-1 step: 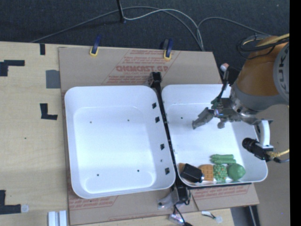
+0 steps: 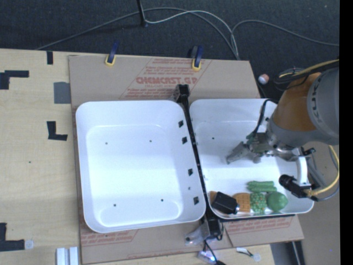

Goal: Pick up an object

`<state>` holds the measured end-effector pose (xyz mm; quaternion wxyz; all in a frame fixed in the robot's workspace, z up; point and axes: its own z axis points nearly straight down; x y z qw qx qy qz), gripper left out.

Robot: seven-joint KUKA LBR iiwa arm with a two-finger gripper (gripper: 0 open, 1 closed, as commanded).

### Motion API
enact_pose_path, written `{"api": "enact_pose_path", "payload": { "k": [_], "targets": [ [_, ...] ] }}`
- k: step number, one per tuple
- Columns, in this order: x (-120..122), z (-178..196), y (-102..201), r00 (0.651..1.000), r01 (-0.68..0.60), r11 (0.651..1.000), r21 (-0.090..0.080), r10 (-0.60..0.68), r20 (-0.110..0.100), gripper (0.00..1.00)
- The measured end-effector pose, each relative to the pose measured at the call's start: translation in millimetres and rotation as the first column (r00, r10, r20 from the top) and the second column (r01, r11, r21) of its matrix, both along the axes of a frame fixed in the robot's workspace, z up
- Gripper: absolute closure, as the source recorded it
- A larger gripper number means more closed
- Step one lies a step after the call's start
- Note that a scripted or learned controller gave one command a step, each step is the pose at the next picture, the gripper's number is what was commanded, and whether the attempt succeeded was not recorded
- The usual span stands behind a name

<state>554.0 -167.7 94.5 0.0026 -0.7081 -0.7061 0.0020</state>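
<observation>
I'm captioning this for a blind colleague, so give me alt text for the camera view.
A grey robot arm's gripper hovers over the right bin, gripping nothing, above a row of objects along the near wall: a black block, an orange piece and green items. The left bin sits alongside.

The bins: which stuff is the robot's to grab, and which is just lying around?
For the job:
claw
black block
orange piece
green toys
right bin

Just lying about:
left bin
cardboard sheet
blue-and-yellow clamps
cables
</observation>
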Motion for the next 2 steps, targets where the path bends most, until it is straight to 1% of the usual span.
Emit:
{"api": "enact_pose_path", "payload": {
  "k": [1,2],
  "targets": [
    [17.1,-5.8,-20.9,1.000,-0.003,1.000,-0.001,0.003,0.006,0.00],
    [67.5,89.8,-2.6,1.000,-0.006,1.000,-0.002,0.006,0.015,0.00]
  ]
}}
